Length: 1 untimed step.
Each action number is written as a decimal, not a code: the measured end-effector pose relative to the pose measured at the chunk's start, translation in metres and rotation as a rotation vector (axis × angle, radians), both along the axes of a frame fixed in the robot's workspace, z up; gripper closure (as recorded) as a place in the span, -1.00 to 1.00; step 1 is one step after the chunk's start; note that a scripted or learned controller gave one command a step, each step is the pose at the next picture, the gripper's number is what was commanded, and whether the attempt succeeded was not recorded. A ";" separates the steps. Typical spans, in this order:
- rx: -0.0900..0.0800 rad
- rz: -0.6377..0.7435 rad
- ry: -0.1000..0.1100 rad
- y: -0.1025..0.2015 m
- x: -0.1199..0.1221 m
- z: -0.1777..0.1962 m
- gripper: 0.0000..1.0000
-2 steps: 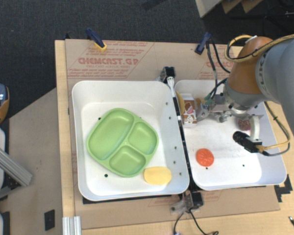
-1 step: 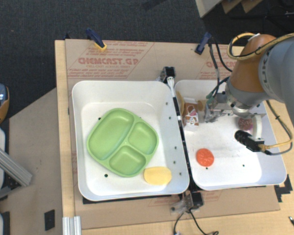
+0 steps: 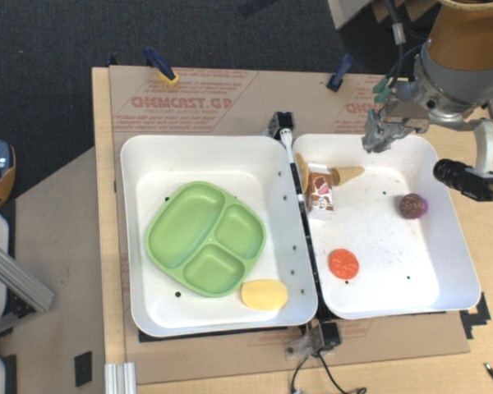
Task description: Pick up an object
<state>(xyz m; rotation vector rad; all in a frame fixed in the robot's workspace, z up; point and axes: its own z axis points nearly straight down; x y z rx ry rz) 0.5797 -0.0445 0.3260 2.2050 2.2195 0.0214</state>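
My gripper hangs over the far edge of the right bin, a little right of and above the ice cream cone. Nothing sits between its fingers. Inside this bin lie the tan cone, a small brown and white packet near the left wall, a red-orange round object toward the front, and a dark purple ball at the right. In the left bin rest a green divided plate and a yellow lemon-like piece.
The two bins stand side by side on a cardboard sheet held by blue clamps at the back. A black fitting juts in at the right bin's far right side. The arm's grey and orange body rises at the upper right.
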 end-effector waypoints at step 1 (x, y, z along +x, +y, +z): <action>-0.001 -0.012 0.022 -0.062 -0.039 -0.018 1.00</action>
